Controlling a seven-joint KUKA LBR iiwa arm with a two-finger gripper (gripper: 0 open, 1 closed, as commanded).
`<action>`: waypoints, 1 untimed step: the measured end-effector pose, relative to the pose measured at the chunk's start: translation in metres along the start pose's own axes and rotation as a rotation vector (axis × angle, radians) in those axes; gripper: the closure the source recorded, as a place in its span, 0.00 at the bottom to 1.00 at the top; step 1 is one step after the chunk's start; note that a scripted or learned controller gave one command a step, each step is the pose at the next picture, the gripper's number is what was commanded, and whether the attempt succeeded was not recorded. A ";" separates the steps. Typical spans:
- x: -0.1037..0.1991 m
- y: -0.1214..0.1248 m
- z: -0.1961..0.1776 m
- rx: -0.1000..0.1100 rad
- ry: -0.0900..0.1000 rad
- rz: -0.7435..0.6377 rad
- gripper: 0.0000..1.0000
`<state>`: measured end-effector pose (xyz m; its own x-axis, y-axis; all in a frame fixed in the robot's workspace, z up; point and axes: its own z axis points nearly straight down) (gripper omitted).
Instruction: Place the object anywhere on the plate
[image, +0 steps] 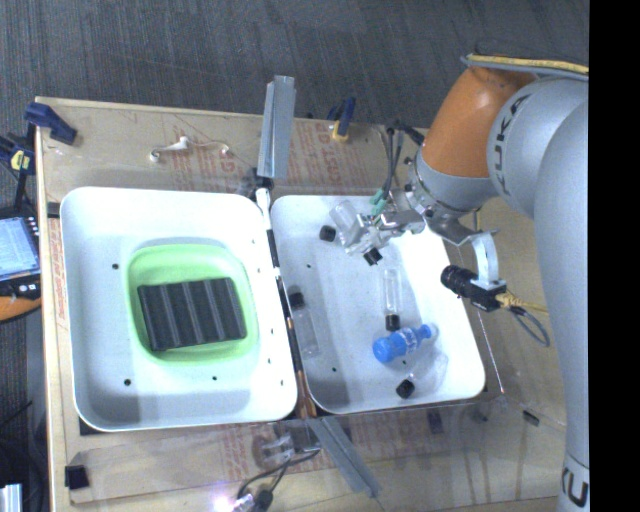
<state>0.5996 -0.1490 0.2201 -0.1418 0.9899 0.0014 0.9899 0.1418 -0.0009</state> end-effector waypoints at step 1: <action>0.000 0.000 0.000 0.000 0.000 0.000 0.00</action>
